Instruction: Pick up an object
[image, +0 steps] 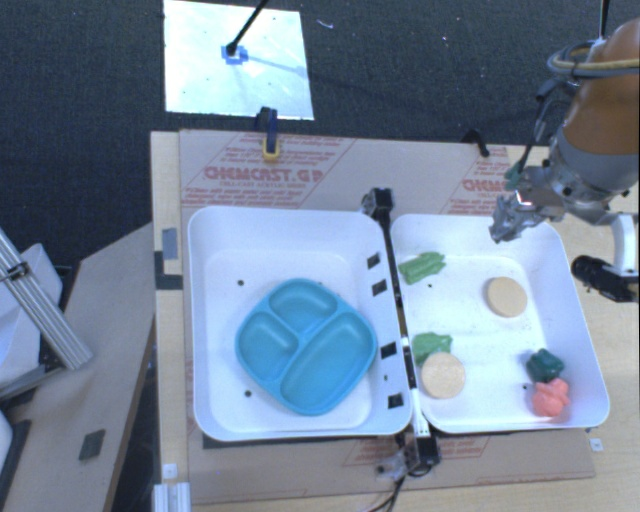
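Gripper (505, 222): above right bin (575, 300) far rim, finger state indeterminate. Nothing lifted; pick outstanding, tan disc (506, 296) nearest.

The divider (392, 300) where the two bins meet serves as the landmark. Left of it, the divided plate (305, 345) lies in the left bin (220, 240). Right of it, in the right bin (585, 330), one leafy piece (422, 266) lies near the divider toward the back, and another (431, 343) lies nearer the front, touching a round cracker (443, 375). A second cracker (507, 296) lies farther right. Two small toys (547, 382) sit together at the front right corner. The tool (508, 222) hangs over the back rim, well right of the divider.
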